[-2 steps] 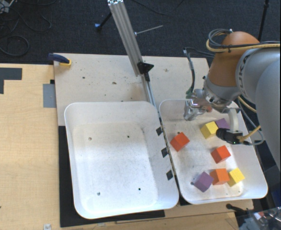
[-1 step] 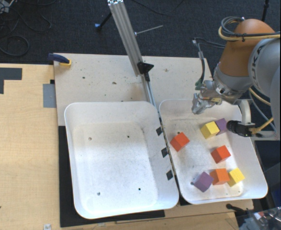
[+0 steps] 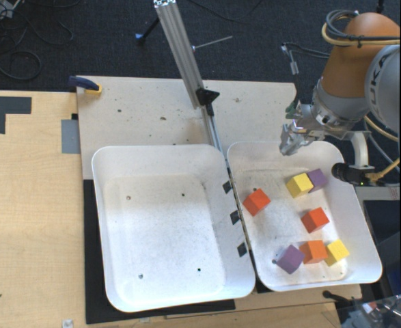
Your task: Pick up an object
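The right bin (image 3: 268, 157) holds several small blocks. An orange-red block (image 3: 256, 201) lies near its left wall. A yellow block (image 3: 298, 184) and a purple block (image 3: 317, 178) touch at the upper middle. A red block (image 3: 315, 219) sits below them. At the front lie a purple block (image 3: 290, 258), an orange block (image 3: 313, 251) and a yellow block (image 3: 337, 251) in a row. My gripper (image 3: 292, 144) hangs over the bin's far edge, above and left of the yellow and purple pair, with nothing visibly between its fingers.
The left bin (image 3: 160, 227) stands beside the right one, bearing only dark specks. A slanted aluminium post (image 3: 183, 50) rises behind the bins. Black clips (image 3: 234, 216) sit along the divide between the bins. The arm's orange band (image 3: 364, 39) is at upper right.
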`<state>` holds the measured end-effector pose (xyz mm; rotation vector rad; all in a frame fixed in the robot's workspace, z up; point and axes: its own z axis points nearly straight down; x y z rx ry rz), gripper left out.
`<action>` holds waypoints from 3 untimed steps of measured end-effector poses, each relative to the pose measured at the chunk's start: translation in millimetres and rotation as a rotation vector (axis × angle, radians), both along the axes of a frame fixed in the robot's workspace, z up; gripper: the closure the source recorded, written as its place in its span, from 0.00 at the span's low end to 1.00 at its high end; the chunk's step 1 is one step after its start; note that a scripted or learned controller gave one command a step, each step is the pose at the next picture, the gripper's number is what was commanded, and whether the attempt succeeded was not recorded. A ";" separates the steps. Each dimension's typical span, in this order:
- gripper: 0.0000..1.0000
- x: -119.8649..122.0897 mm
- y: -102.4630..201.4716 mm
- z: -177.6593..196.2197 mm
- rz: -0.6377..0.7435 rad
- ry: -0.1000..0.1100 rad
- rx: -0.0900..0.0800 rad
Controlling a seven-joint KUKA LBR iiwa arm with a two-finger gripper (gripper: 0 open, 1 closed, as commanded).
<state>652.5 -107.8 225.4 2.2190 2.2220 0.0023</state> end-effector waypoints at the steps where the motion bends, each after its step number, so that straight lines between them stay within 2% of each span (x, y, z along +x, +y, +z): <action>1: 1.00 -22.8 43.4 -9.9 0.002 0.008 0.002; 3: 1.00 -81.5 145.6 -2.6 0.004 0.007 0.003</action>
